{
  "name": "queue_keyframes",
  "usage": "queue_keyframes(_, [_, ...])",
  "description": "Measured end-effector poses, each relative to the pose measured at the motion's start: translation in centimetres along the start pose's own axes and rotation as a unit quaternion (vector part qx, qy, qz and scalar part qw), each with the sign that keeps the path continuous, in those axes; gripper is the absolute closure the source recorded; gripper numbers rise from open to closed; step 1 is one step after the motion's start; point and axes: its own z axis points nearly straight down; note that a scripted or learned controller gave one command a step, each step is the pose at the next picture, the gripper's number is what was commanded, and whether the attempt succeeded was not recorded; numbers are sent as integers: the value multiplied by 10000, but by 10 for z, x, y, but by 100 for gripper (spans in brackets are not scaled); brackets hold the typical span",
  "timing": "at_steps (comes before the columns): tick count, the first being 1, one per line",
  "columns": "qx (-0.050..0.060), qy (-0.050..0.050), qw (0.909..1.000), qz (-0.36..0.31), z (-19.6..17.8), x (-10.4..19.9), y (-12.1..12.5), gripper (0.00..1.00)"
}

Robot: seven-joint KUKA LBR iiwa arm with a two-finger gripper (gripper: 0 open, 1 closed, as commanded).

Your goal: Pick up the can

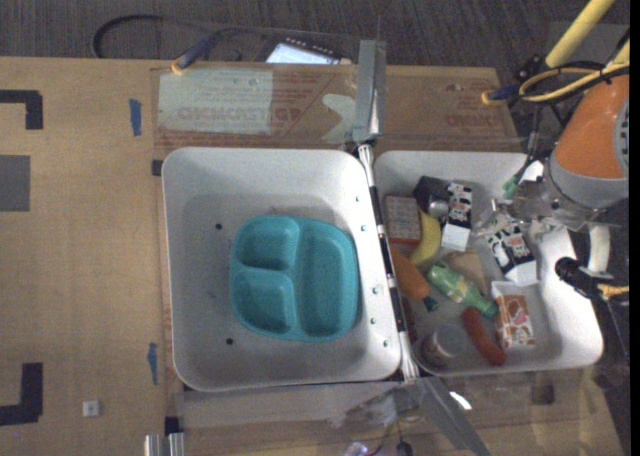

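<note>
The can [441, 345] is a small grey round tin. It lies near the front left corner of the right bin [585, 329], next to a red sausage [483, 336]. My gripper [517, 209] hangs over the back right part of that bin, below the orange band [592, 134] of the arm. It is above a black-and-white milk carton [511, 247]. The can is well apart from the gripper, down and to the left of it.
Packed into the right bin are a banana [430, 238], a green bottle [460, 289], an orange carrot [410, 275], a juice box [514, 319], a second milk carton [458, 214] and a brown box [403, 219]. The left bin [190, 244] holds a teal divided plate [295, 276].
</note>
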Motion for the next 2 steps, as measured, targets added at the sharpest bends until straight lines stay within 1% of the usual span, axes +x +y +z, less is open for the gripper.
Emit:
queue_keyframes(1, [-10,1,10000,0,-10,0,1,100])
queue_keyframes(2, [2,-5,9853,1708,-133,25,-38,100])
